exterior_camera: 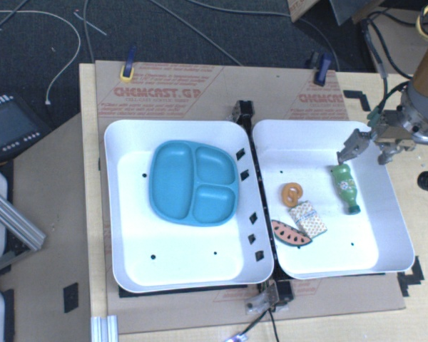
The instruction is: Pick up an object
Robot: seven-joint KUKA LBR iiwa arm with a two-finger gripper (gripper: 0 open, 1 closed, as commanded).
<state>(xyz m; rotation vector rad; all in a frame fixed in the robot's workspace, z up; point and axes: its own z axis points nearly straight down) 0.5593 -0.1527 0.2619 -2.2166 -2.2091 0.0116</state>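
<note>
Likely target: green bottle (345, 187), lying flat in the right bin (392, 258), toward its far right part, long axis running roughly near–far. The gripper (368, 148) hangs just beyond the bottle's far end, one finger (351, 147) angled down toward its cap. We read the fingers as spread, nothing between them.

Risks as we judge them:
- The bottle is round and lying down; if the fingers close along its length rather than across it, we expect it to roll or squirt out.
- The gripper sits off the bottle's far end, not over its middle. A straight descent from here could land on the cap and tip or push the bottle.
- The bin's right wall is near; a wide opening may catch it.

Other items are apart from the bottle: a small pretzel (292, 193), a checkered packet (309, 218) and a watermelon slice (291, 234) toward the left. The left bin (128, 262) holds a blue divided plate (194, 183).
</note>
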